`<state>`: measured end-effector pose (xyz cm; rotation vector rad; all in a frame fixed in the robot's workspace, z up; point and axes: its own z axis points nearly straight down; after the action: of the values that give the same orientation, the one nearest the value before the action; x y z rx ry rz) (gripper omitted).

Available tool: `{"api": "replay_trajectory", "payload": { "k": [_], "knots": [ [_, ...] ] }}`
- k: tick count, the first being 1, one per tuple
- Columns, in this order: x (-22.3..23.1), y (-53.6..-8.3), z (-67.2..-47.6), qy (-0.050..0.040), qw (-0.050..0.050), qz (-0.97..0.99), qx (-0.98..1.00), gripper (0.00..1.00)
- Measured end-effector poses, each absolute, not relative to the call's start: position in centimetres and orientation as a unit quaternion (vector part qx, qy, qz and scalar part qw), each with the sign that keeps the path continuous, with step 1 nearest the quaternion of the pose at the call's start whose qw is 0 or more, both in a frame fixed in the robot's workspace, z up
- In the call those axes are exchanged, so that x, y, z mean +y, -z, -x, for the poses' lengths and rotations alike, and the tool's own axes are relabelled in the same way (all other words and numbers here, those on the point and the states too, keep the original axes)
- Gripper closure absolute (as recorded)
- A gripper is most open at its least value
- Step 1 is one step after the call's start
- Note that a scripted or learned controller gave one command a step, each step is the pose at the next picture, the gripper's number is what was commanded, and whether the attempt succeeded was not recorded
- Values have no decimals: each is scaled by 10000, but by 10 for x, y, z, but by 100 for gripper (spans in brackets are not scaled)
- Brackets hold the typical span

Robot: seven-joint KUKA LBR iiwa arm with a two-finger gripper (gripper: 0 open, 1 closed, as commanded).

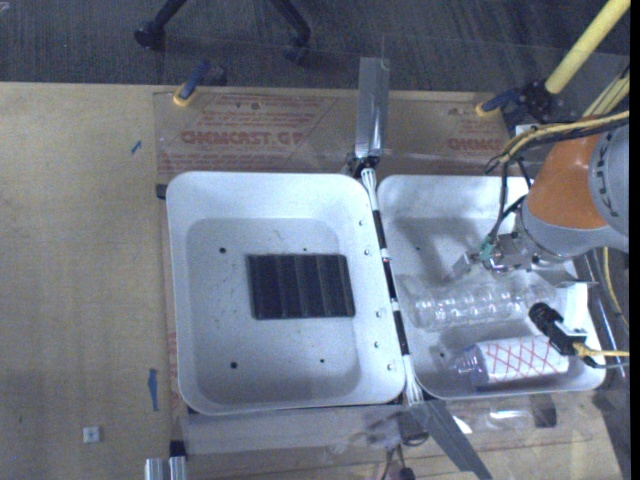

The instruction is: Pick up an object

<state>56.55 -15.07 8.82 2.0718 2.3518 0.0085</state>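
— Bins on the desk (80,268)?
— Two, white, side by side. Left bin (200,208): one dark ribbed tray (300,286), lying flat. Right bin (430,203): one clear plastic bottle (470,304) on its side, one red-checked packet (515,358) near the front wall.
— Hand?
— Hand (497,255) low in the right bin, just above the bottle; open or closed, cannot tell.

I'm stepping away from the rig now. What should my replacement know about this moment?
Gripper: low in the right bin, just above the clear plastic bottle; whether it grips anything cannot be made out.
Things: the bottle lies on its side mid-bin; a red-and-white checkered packet lies near the front wall. The left bin holds a dark ribbed tray.
Done: nothing visibly lifted.
Left: grasp one object and raise it.
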Motion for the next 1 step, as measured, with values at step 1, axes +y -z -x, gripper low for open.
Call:
{"api": "replay_trajectory", "payload": {
  "k": [1],
  "knots": [
    [-215,-102,-550,-16,1,-6507,7593,0]
  ]
}}
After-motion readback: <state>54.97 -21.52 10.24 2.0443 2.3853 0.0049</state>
